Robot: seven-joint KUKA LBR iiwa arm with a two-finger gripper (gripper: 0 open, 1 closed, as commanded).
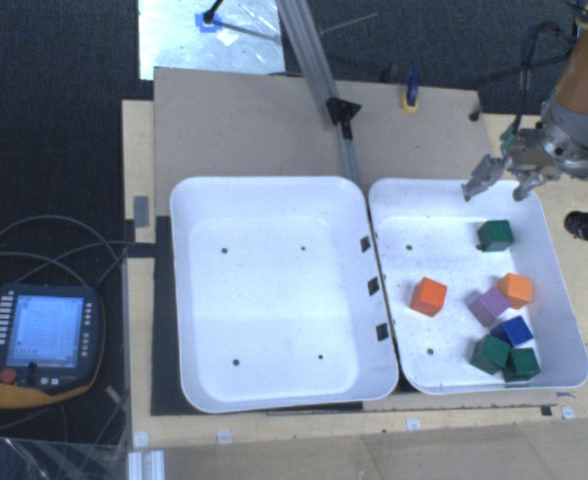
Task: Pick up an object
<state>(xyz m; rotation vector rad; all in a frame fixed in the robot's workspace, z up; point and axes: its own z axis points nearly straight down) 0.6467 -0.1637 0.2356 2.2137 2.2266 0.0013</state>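
My gripper [502, 184] hangs over the far edge of the right bin [406, 208], its two fingers spread open with nothing between them. A green cube [495, 235] lies just below it, apart from the fingers. Further toward the front lie an orange cube [429, 296], a second orange cube [516, 289], a purple cube [490, 306], a blue cube [516, 330] and two dark green cubes [492, 353] [521, 365] in the front right corner.
The left bin [199, 203] stands beside the right one. A slanted metal pole [309, 33] rises behind the bins. A teach pendant [36, 343] with cables lies off the bench at the left.
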